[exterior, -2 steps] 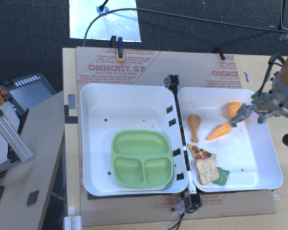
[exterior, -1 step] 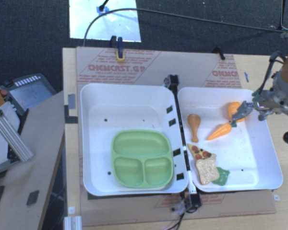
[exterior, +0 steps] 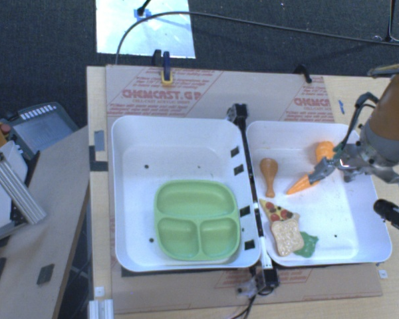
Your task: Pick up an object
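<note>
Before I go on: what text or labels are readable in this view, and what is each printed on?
"CHEMCAST GP": red print on the protective sheet behind the left bin.
Same red logo, cut off and blurred, on the sheet behind the right bin.
Smaller red lines under both logos: too small to read.

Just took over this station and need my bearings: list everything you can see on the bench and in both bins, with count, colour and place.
Left bin: 1, white, left half of the bench.
Right bin: 1, white, beside the left bin.
Divided plate: 1, light green, three compartments, in the left bin toward its near edge.
Toy drumstick: 1, tan-brown, right bin, near its left wall.
Toy carrot: 1, orange, right bin, middle, at the gripper's tip.
Orange piece: 1, orange, right bin, just behind the carrot.
Toy pizza slice: 1, red and yellow, right bin, near side.
Toy bread slice: 1, tan, next to the pizza.
Green piece: 1, green, beside the bread.
Arm: 1, grey with orange band, from the right.
Gripper: 1, dark, over the right bin.
</note>
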You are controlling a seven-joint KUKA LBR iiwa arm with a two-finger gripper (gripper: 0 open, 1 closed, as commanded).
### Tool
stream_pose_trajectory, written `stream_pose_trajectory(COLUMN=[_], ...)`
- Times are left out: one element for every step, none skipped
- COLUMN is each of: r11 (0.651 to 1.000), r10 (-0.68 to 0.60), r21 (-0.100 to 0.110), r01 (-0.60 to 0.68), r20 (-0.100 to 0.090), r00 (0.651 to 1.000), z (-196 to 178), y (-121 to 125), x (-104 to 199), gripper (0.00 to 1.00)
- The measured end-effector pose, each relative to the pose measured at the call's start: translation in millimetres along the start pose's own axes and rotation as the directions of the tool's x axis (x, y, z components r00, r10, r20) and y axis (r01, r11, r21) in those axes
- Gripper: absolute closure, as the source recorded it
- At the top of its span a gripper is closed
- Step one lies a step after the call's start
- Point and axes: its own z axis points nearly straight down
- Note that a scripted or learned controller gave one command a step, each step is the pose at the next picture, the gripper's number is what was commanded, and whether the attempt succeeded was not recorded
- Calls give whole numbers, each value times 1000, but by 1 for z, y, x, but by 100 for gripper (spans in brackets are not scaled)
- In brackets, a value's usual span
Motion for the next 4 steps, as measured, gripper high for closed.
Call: stream_pose_trajectory(r11=[1000, 1000, 1000, 1000], r10=[0, 0, 0, -4], r21=[-1, -1, -7, -9], r01=[0, 0, 0, 4], r20=[1, 0, 2, 2], r00=[1000, 1000, 1000, 1000], z=[46, 97, 84, 31], y=[3, 4, 5, 6], x=[-7, -7, -7, 3], gripper=[0, 0, 100, 100])
